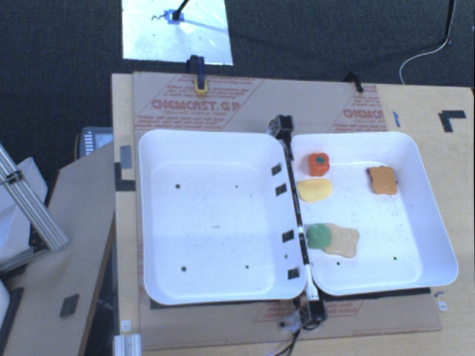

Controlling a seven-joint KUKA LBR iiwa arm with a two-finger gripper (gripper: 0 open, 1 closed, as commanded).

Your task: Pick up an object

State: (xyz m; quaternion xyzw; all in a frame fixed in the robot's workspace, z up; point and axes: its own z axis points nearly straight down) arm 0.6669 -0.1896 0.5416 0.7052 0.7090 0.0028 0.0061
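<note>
White plastic, the left bin (156,221) held nothing to grasp. The right bin (434,228) held a red can (318,164), a yellow piece (315,190), a green ball (318,235) touching a tan slab (345,242), then toast (382,180), nearest your arm's entry side. You could not tell the gripper's state. The pick looked unstarted; next you needed to descend over one item, probably the toast, which lay apart.

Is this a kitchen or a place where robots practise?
Probably a robot practice lab, not a kitchen. Two white trays, the left tray and the right tray, sit on a wooden bench. The right one holds toy food, like the orange toy and a toast piece.
</note>
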